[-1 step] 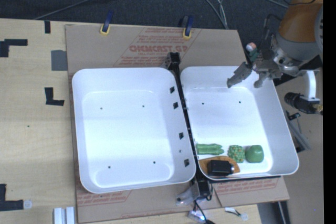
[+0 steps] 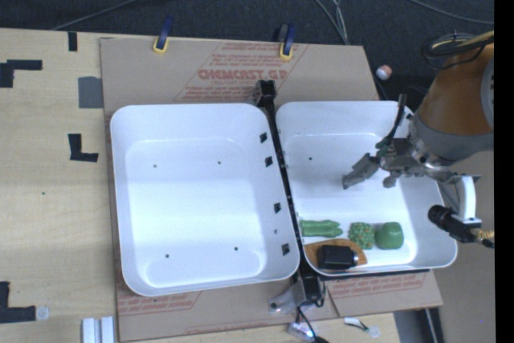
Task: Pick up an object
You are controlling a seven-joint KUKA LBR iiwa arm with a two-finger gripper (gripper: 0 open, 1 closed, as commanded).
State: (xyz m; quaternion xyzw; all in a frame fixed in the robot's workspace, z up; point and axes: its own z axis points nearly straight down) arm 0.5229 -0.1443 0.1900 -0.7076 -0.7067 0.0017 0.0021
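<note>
Along the near wall of the right bin point(image 2: 337, 118) lie several small objects: a green bean pod point(image 2: 320, 228), a bumpy green broccoli piece point(image 2: 361, 234), a round green piece point(image 2: 389, 235) and a black item on an orange-brown piece point(image 2: 337, 256). My gripper point(image 2: 371, 173) hangs over the middle right of this bin, above and behind those objects. Its two fingers spread apart, one finger point(image 2: 358, 173) pointing left toward the bin floor. Nothing sits between them.
The left bin point(image 2: 193, 118) lies beside the right one, with a black divider clip strip point(image 2: 273, 165) between them. Both rest on a cardboard sheet point(image 2: 233, 68) held by clamps. Cables run across the dark floor behind the bench.
</note>
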